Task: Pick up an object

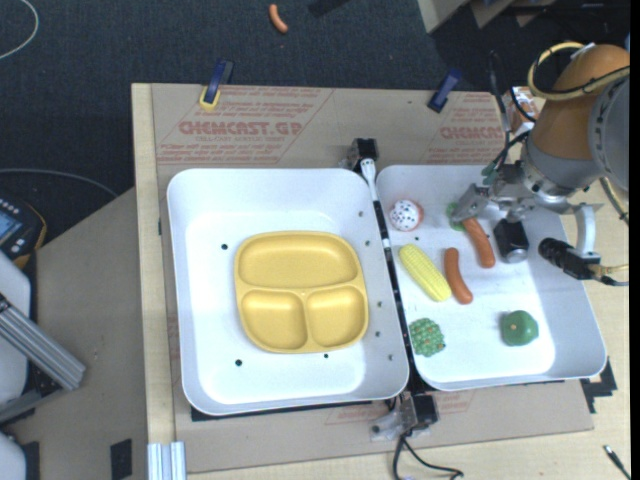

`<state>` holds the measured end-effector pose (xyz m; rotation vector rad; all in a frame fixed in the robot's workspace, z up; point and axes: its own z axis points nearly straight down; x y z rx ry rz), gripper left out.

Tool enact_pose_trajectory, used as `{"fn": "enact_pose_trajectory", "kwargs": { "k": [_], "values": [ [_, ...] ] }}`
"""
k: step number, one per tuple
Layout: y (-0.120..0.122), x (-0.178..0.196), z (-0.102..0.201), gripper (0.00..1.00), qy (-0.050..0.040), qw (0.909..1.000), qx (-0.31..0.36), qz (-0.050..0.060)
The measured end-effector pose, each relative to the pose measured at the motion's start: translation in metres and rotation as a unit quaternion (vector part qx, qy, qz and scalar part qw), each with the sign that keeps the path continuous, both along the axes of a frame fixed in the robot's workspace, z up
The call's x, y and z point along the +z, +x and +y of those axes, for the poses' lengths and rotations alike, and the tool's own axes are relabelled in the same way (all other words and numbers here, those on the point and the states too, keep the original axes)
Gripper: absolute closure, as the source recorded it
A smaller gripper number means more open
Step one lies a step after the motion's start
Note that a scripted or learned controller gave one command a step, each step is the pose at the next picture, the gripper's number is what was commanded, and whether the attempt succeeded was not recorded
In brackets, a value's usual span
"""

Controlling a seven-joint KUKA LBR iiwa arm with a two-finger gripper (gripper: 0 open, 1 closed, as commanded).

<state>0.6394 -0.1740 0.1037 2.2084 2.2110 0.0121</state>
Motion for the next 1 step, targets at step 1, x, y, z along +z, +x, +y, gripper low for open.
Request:
{"fn": "enact_pose_trajectory", "kwargs": {
  "k": [1],
  "values": [
    [0.0008, 0.0099, -0.0002, 1.00, -0.0008, 1.0000, 0.000, -0.001]
  ]
}}
